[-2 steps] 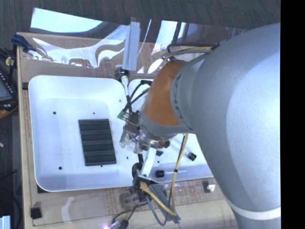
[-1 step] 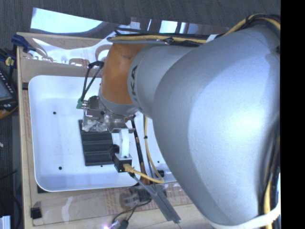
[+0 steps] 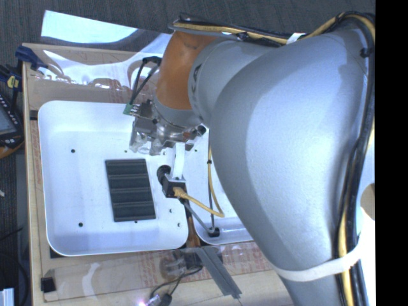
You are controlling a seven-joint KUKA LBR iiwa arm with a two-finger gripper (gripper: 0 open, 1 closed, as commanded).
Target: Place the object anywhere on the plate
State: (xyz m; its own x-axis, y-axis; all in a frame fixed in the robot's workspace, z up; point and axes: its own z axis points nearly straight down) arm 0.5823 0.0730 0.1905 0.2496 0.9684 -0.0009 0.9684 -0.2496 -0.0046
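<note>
**Kuka plate task: where's the object even at?**

The gripper hangs low over the left bin, near its back-right part, w/ the big grey arm covering most of the right bin. Can't tell from this angle whether it's open or closed, or whether it's got anything; the wrist body blocks the view.

The only loose thing on show is a dark ribbed slab lying flat mid-bin, just in front and left of the gripper and apart from it. It's prob the plate. If so, the object is either hidden under the wrist or tucked in the gripper, no way to say which.

Handling guess: the slab looks stiff, thin and flat, so there's no edge sticking up to pinch. If it had to be picked, across the short width is the best bet. The ribs should give some grip and stop a dropped item sliding.

The bin floor is smooth white plastic, so prob slippery. There's plenty of room left of the slab, but the right side is tight w/ a yellow cable dangling by the rim.
</note>
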